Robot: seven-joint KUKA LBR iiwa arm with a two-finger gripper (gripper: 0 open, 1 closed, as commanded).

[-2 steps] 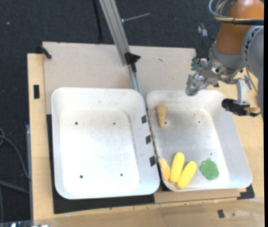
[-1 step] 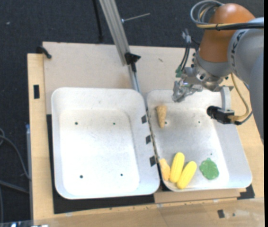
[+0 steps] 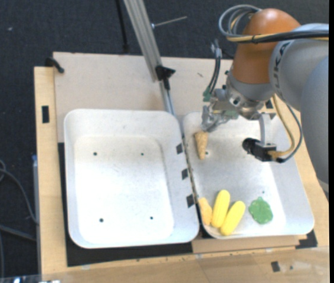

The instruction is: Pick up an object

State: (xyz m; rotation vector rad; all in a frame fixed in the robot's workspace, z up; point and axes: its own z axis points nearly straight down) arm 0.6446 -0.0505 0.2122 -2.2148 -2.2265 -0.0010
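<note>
Over the far left part of the right bin (image 3: 285,184) hung the gripper (image 3: 209,122), carried by the grey arm (image 3: 300,63) that came in from the right. Directly on its near side lay a tan cone (image 3: 200,144), the thing closest to it. The cone's long axis ran roughly far to near, its narrower tip pointing near and its wider end just under the fingertips. Whether the fingers touched the cone or merely hovered above it could not be made out, and how wide the jaws stood could not be told either; nothing was clearly held between them. The cone still appeared to rest on the bin floor, close beside the wall shared with the left bin (image 3: 78,158).

Judged from this, the coming move turned on a short drop and a slight shift toward the near side, so that the fingers would straddle the cone across its width rather than along its length.

Elsewhere in the right bin, at its near edge, sat two yellow pieces (image 3: 226,212) side by side and touching, a small orange piece (image 3: 205,208) against the left wall, and a green lump (image 3: 261,211) just to their right. All were well apart from the gripper. No objects could be seen in the left bin.
</note>
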